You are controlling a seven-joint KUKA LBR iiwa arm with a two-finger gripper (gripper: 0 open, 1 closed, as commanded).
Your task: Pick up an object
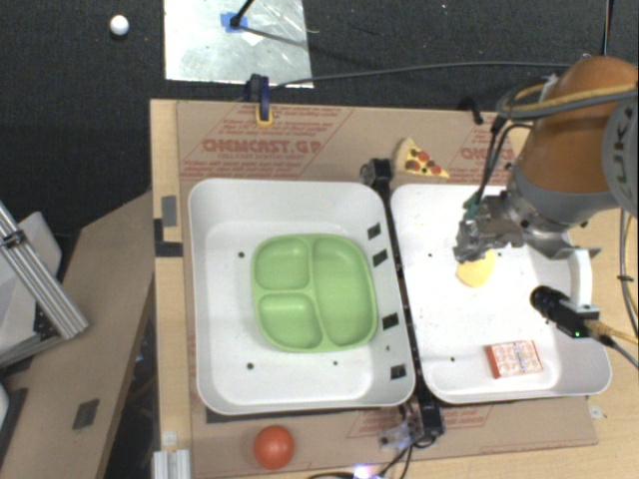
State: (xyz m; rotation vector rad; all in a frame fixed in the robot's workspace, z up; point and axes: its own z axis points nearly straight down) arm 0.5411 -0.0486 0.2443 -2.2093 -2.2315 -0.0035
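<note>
Over the right bin (pixel 559 377), the gripper (pixel 477 245) sits right above a yellow object (pixel 474 271) (its grip state I cannot tell). A rounded, smooth-looking piece could squirt sideways or slip out on lifting if contact lands off-centre.

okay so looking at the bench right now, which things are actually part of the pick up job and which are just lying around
In the job:
gripper, low in the right bin
yellow object, just under the gripper
red and white box, same bin

Lying about:
green divided plate in the left bin
pizza slice toy beyond the bins
orange ball on the near edge
</note>
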